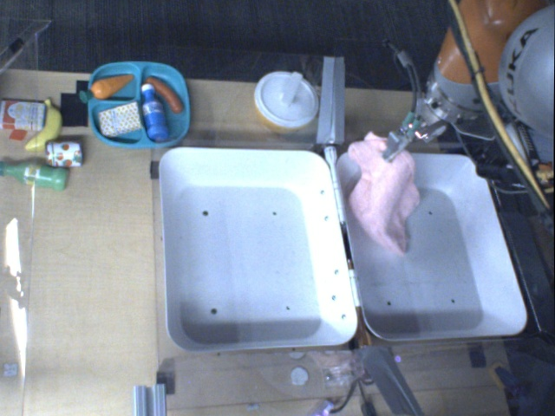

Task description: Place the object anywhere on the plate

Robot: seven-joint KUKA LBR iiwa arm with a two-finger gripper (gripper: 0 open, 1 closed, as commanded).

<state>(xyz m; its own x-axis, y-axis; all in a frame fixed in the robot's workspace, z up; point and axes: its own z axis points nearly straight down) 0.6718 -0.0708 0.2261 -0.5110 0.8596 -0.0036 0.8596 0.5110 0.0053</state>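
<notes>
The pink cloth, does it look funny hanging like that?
Yes. The pink cloth dangles from the gripper, pinched by its top corner. It hangs bunched up over the right bin, near the wall it shares with the left bin. The blue plate, with toy food in it, sits far across the bench.

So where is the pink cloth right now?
The pink cloth hangs over the right bin's upper-left part, its top at the gripper.

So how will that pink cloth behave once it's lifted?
The cloth is probably floppy: it hangs in folds from the claw and trails into the right bin. It looks light and thin. It will likely sag and drag rather than hold shape.
</notes>
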